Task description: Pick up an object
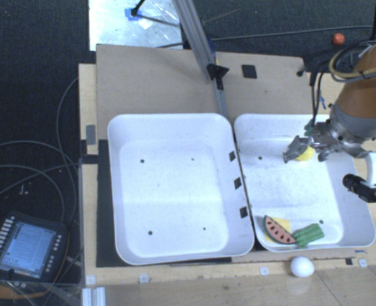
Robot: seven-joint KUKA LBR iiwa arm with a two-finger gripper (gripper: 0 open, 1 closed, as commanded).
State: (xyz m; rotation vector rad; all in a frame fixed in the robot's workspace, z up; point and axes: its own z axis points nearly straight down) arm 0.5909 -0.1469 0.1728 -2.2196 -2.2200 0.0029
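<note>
My gripper (308, 150) hangs over the back part of the right bin (283, 183), with the arm coming in from the right. A small yellow object (307, 153) sits between the two grey fingers (295, 150), which are shut on it. I cannot tell whether it rests on the bin floor or is lifted off it. At the bin's front edge lie a watermelon slice toy (278, 230) and a green object (308, 234), well apart from the gripper.
The left bin (172, 183) stands beside the right one, split from it by a ridge with black clips (238, 183). A white ball (301, 266) lies on the bench in front of the right bin. A slanted metal pole (197, 27) rises behind the bins.
</note>
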